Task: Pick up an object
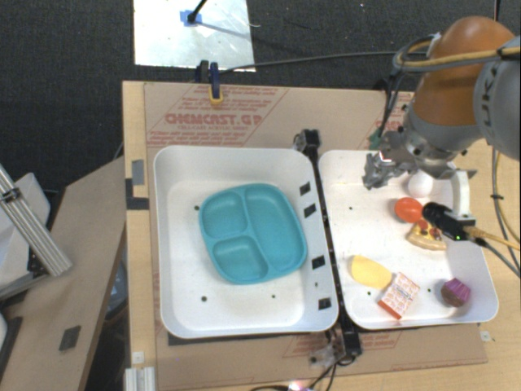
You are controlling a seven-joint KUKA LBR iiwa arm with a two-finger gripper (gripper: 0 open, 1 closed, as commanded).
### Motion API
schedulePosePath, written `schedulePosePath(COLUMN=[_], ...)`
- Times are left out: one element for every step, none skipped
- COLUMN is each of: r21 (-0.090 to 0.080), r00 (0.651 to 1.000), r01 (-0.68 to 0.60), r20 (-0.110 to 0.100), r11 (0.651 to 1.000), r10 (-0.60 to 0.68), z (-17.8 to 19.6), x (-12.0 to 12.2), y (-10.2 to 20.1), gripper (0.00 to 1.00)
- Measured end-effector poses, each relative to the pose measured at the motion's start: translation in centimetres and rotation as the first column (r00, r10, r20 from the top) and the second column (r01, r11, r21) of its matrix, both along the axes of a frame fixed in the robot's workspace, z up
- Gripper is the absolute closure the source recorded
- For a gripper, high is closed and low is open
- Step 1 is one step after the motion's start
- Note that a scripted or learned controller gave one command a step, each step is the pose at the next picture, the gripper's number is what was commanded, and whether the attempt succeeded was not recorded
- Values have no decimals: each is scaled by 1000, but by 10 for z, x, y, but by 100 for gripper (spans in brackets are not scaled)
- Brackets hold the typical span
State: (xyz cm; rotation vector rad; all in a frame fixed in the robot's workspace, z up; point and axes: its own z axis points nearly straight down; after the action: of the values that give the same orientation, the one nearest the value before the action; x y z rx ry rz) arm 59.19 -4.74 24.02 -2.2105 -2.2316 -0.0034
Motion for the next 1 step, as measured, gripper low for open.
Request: schedulePosePath(r21=[0], r00=[1000], r01=[0], r20=[-1], r11=[1000], r10=[0], z=[5], x=[-25], y=[54], gripper=[100])
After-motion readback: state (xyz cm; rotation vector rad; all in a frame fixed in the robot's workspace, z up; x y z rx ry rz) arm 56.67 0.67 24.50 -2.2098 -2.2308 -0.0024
